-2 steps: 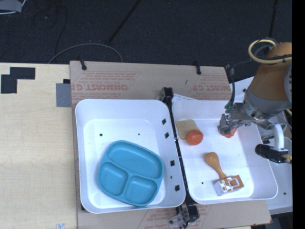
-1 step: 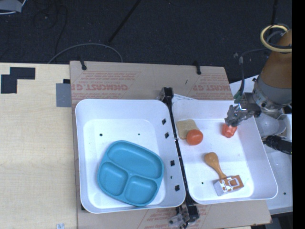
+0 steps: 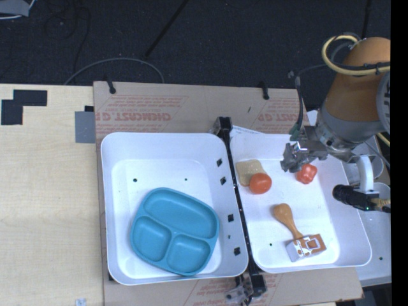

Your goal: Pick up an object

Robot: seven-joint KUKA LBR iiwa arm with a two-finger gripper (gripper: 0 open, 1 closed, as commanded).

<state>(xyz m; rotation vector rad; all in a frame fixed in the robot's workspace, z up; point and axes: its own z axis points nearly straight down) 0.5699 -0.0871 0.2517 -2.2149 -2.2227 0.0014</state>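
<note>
While the hand (image 3: 298, 160) hovers near the right bin's (image 3: 357, 247) far edge, a small red object (image 3: 306, 173) sits just beside it, seemingly ungripped; finger spacing unclear.

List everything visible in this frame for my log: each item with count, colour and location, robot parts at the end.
bins: 2, white, side by side on the bench
divided plate: 1, blue, three compartments, in the left bin
tomato-like ball: 1, red-orange, right bin, upper left part
tan block: 1, beige, touching the ball's upper left
wooden spoon: 1, light brown, middle of the right bin
small box: 1, grey, white and orange, at the spoon's lower end
small red object: 1, red, right bin, just beside the gripper
cardboard sheet: 1, brown, under the bins
arm: 1, grey with orange band, from the right
gripper: 1, dark grey, over the right bin
</note>
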